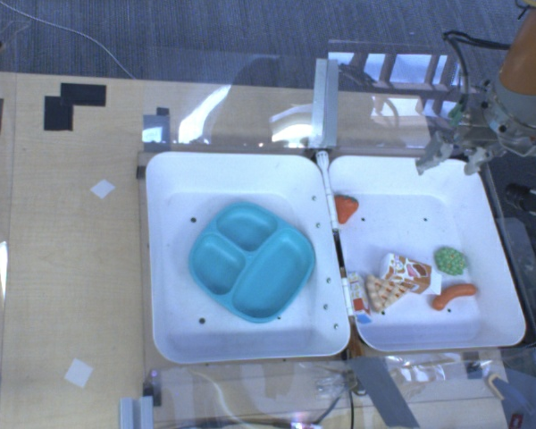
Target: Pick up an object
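Hovering over the right bin (482,239), the gripper (452,162) spreads its fingers, grasping nothing.

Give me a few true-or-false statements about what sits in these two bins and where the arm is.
1. A blue plate lies in the left bin. True.
2. The gripper holds the green ball. False: the ball lies in the right bin, apart from the gripper.
3. An orange sausage lies near the ball. True.
4. The plate carries food. False: its compartments are bare.
5. The gripper hangs over the right bin's far edge. True.
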Tool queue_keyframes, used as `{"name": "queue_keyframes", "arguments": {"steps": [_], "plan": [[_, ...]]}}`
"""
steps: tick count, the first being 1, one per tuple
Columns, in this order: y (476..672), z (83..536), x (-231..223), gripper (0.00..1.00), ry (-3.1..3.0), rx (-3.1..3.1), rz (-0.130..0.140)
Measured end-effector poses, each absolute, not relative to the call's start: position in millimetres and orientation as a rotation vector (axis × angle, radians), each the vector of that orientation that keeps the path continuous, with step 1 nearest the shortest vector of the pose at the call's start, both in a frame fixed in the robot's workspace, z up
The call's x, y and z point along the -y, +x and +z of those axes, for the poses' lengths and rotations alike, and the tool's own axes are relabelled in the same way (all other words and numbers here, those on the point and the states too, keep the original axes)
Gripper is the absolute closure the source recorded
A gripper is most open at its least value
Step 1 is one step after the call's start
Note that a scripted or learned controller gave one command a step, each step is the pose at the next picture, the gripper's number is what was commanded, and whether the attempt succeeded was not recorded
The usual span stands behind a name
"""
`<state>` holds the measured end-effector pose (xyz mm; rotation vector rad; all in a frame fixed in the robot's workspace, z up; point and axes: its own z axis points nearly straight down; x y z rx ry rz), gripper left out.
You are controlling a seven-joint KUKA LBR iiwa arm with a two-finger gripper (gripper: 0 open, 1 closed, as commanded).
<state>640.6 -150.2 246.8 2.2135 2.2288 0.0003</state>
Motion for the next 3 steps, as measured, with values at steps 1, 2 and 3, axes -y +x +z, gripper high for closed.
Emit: {"name": "queue_keyframes", "arguments": {"steps": [1, 2, 3], "plan": [[650.0, 94, 201, 0.0, 2.437, -1.979, 0.003], [608.1, 88, 125, 0.0, 2.174, -2.259, 0.01], [522.9, 89, 126, 0.0, 2.284, -2.145, 0.013]]}}
